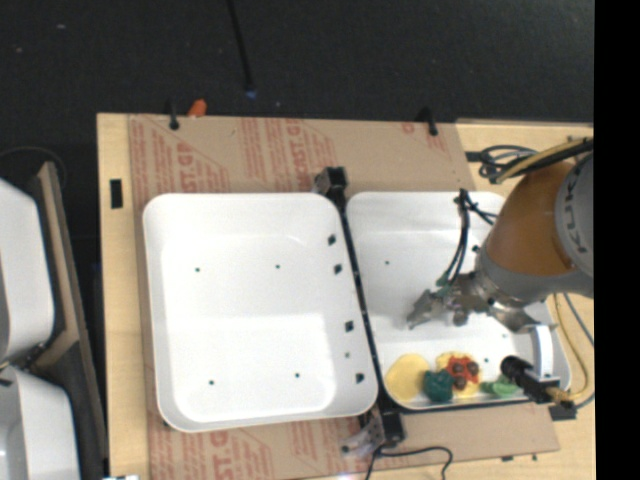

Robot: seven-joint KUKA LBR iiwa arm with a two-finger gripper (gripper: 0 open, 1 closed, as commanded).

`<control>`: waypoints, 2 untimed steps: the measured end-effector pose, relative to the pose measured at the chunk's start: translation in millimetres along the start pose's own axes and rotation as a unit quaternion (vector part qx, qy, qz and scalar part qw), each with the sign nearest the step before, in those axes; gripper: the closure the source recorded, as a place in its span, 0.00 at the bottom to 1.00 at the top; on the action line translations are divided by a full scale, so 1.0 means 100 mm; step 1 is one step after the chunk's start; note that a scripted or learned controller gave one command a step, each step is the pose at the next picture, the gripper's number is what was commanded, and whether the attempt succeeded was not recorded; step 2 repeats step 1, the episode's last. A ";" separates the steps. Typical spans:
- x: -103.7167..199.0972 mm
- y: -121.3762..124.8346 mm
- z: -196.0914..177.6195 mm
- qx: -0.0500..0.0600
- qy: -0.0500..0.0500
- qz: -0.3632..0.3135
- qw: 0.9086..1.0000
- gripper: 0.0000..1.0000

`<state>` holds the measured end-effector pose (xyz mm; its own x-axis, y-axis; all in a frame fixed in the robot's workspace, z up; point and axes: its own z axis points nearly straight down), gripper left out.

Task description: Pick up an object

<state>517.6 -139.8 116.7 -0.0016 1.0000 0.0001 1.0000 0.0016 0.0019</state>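
Gripper (pixel 425 310) low over the bare middle of the right bin (pixel 400 218); apart or together, cannot tell. Probably poised short of the pickings: yellow piece (pixel 404 373), teal piece (pixel 438 387) and red-and-yellow toy (pixel 461 368), huddled against the near wall. Crowding and that wall likely to hamper any approach.

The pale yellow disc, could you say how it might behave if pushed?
The pale yellow disc looks flat, so it would probably slide rather than roll. It lies beside the teal object, so a push may shove that too.
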 end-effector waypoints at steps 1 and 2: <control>0.75 0.11 -0.88 -0.004 0.001 -0.013 1.000 0.00; 0.75 0.11 -0.88 -0.004 0.001 -0.013 1.000 0.00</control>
